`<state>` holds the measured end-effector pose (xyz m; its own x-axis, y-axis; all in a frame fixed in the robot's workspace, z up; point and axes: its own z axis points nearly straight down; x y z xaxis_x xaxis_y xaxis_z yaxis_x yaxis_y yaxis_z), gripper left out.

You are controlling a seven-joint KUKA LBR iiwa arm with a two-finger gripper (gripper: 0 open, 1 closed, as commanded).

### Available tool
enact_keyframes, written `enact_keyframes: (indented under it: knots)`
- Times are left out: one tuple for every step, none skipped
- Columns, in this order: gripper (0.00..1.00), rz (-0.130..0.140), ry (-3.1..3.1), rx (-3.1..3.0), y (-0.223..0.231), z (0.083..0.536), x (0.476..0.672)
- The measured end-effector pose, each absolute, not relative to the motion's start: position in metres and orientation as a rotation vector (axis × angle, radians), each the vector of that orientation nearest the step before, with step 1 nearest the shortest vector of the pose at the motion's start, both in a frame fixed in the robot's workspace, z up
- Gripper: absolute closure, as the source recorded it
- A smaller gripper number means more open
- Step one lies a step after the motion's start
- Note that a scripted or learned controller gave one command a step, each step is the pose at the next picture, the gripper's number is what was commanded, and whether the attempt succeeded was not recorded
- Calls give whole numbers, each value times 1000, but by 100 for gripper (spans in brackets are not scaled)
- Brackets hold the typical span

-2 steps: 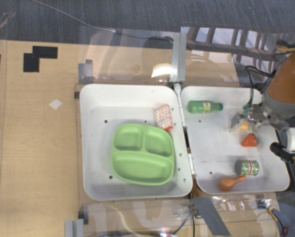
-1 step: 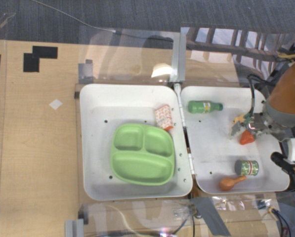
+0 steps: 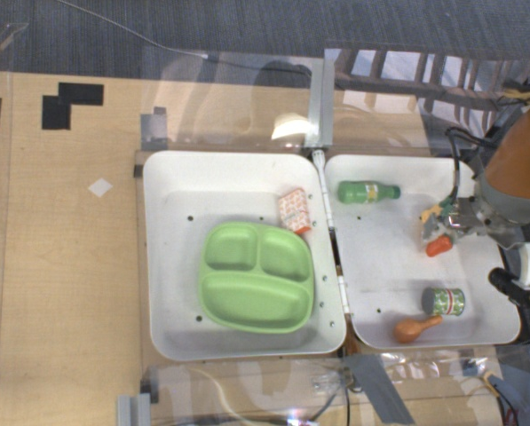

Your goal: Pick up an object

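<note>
The gripper (image 3: 439, 229) hovers in the right bin (image 3: 371, 264), jaws closed around an orange carrot (image 3: 439, 247).

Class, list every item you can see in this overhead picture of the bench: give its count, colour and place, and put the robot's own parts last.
White bins: two, side by side on the bench.
Divided plate: one, green, left bin.
Small packet: one, red and white, left bin, beside the plate's upper right edge.
Bottle: one, green, lying in right bin, upper left.
Small orange object: one, right bin, at the gripper.
Can: one, green and white, lying in right bin, lower area.
Brown pear-shaped object: one, right bin, near front wall.
Gripper: one, over right bin.
Arm: one, grey and orange, right.
</note>
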<state>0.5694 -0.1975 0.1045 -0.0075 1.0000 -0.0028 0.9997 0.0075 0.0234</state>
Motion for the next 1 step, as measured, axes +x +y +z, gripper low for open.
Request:
enact_keyframes:
  knots:
    - [100, 7, 2227, 2208, -129, 252, 626]
